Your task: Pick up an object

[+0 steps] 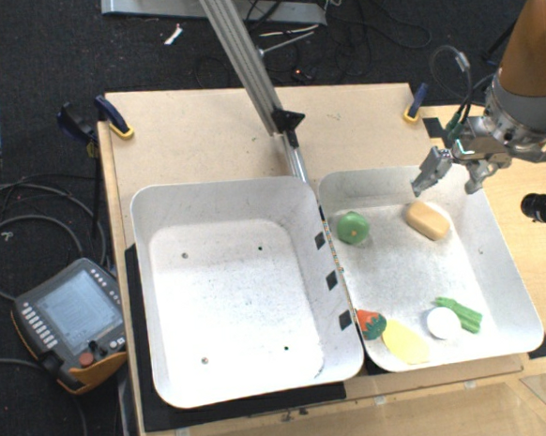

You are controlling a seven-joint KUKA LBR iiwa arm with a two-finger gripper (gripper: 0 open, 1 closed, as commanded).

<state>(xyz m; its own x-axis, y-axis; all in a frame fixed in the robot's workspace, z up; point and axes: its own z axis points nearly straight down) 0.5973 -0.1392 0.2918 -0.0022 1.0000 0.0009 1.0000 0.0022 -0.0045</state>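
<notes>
Two bins: left bin (160, 212) and right bin (503, 269) sat side by side, touching.
Gripper (453, 176): fingers spread apart, clamped on nothing, above the right bin's 12 o'clock rim.
Tan block (427, 220): at 6 o'clock, just below the gripper.
Green ball (352, 228): at 9 o'clock of the block.
Yellow piece (405, 344): near the bin's 6 o'clock edge.

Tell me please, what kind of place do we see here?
Most likely a robotics lab set up for grasping trials. A robot arm's gripper hangs open over the right white bin of small toy-like objects, a teach pendant lies on the dark floor, and loose cables run around the bench.
</notes>
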